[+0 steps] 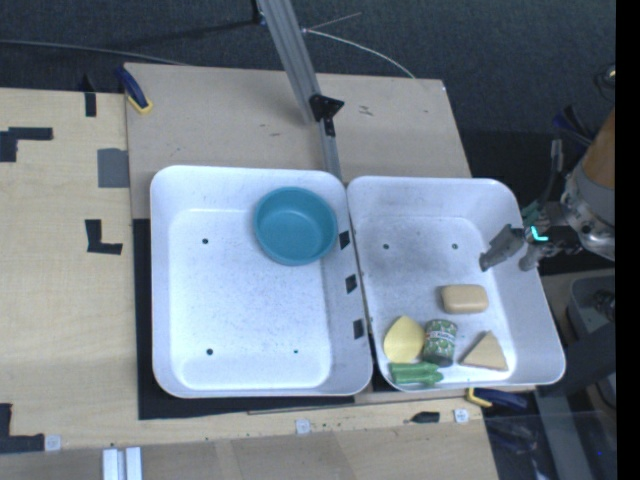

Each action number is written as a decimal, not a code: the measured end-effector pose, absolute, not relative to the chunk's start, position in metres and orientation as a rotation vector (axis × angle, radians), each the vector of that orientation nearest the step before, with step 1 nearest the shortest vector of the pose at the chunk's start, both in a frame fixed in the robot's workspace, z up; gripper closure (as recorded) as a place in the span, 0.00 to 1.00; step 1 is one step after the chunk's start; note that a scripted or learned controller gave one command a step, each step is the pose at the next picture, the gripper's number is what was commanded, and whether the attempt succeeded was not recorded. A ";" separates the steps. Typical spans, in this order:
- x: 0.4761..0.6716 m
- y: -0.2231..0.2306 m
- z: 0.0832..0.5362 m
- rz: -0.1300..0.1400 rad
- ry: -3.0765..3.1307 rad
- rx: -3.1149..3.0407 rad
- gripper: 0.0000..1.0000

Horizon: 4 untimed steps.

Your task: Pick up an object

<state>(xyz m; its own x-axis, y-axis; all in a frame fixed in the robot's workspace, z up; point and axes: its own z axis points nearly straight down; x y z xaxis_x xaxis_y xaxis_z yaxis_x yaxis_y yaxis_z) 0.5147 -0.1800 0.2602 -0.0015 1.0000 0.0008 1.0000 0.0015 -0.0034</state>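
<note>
Green ridged plastic pod (415, 373) lay at right bin's (420, 203) near edge beside tan foam block (464, 298); gripper (508, 249) hovered above right rim, grip state unclear, nothing seen grasped, pick not yet made.

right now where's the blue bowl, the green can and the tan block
round blue bowl (294, 226), camera view, inner floor
small green can (439, 341), camera view, label side
tan rectangular block (464, 298), camera view, top face
</note>
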 end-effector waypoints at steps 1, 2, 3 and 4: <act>0.515 -0.180 0.261 0.002 -2.223 -2.218 0.00; 0.516 -0.188 0.213 0.007 -2.218 -2.218 0.00; 0.507 -0.182 0.164 0.006 -2.218 -2.216 0.00; 0.499 -0.187 0.114 0.006 -2.217 -2.217 0.00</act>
<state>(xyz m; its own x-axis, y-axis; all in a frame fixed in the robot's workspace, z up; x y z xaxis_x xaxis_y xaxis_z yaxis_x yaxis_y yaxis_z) 0.4986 -0.1871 0.1137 0.0001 1.0000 0.0015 1.0000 -0.0001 -0.0071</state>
